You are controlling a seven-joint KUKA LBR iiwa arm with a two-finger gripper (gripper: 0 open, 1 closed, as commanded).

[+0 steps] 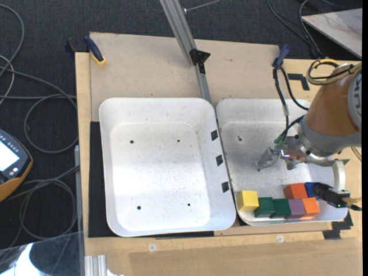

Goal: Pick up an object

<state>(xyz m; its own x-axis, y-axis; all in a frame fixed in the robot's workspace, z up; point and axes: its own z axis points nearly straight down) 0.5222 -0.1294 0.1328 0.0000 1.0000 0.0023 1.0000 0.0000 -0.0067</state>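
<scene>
Gripper (269, 161) above right bin (247, 117)

A pale wooden table (144, 68) stands on dark carpet (34, 16), with loose black cables (40, 105) looping across the floor at the left. A blue clamp (95, 49) grips the table's far left corner, another blue clamp (280, 55) its far right. A slanted metal pole (181, 25) rises from behind.
</scene>
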